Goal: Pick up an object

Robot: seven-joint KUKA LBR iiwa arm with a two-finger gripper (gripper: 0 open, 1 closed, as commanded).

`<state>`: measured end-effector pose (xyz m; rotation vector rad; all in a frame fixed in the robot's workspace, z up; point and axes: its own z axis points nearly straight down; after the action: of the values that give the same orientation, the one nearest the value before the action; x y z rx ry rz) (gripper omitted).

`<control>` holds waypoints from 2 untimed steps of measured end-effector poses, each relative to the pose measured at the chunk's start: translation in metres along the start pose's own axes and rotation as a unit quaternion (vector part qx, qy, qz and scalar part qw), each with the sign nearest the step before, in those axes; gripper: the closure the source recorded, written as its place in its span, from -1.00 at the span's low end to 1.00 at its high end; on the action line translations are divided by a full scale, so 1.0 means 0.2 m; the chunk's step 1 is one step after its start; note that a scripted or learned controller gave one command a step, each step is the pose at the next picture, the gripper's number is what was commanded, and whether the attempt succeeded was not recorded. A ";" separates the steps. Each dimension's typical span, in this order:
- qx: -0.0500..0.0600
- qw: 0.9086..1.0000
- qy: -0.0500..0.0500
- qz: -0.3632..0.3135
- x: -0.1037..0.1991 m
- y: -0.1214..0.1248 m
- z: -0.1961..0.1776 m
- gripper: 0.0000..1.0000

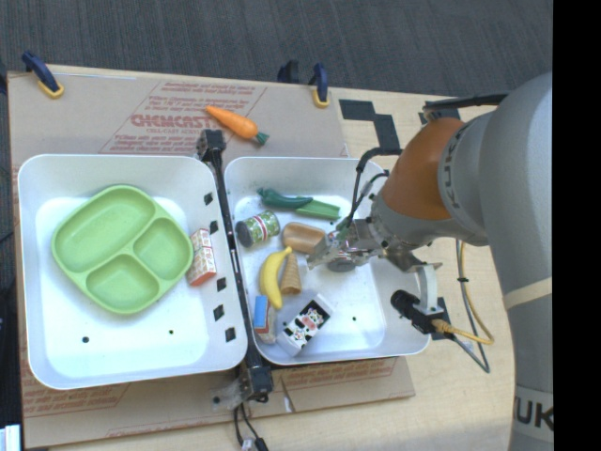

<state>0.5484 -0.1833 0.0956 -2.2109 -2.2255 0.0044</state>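
- The table [441, 383] is pale wood; a brown cardboard sheet [150, 111] with red print lies on it under the bins, held at its far edge by blue and yellow clamps [42, 75].
- Beyond the table's far edge runs dark grey carpet [235, 17].
- Two shallow white bins sit side by side, touching along a black divider strip [223, 242].
- The left bin [56, 355] holds a green sectioned plate [122, 247], and a small red-and-white box [201, 256] lies just beside the plate's right rim.
- A toy carrot [235, 123] lies on the cardboard, outside the bins, just beyond their far edge.
- The right bin [394, 341] holds a green pepper-like toy [296, 202] at its far side, a small green-labelled can [258, 226] on its side, a brown bread-like piece [302, 237], a yellow banana [273, 275], a cone-shaped piece [292, 273] touching the banana, a blue item [262, 310] by the left wall, and a black-and-white patterned carton [306, 321] at the near side.
- The grey arm [507, 167], with its orange band [418, 177], reaches in from the right, over the right bin's right half.
- The pincer [331, 250] points left, low in the right bin, with its tip just beside the brown bread-like piece and the cone.
- Whether the pincer is open or closed cannot be told; the metal head blurs together, and nothing is seen gripped in it.
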 end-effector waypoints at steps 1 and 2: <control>0.000 1.000 -0.001 -0.002 0.00 0.01 -0.05 1.00; -0.003 1.000 0.000 0.001 0.17 -0.28 -0.54 1.00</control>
<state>0.4927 -0.1501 0.2038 -2.2155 -2.2274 -0.0007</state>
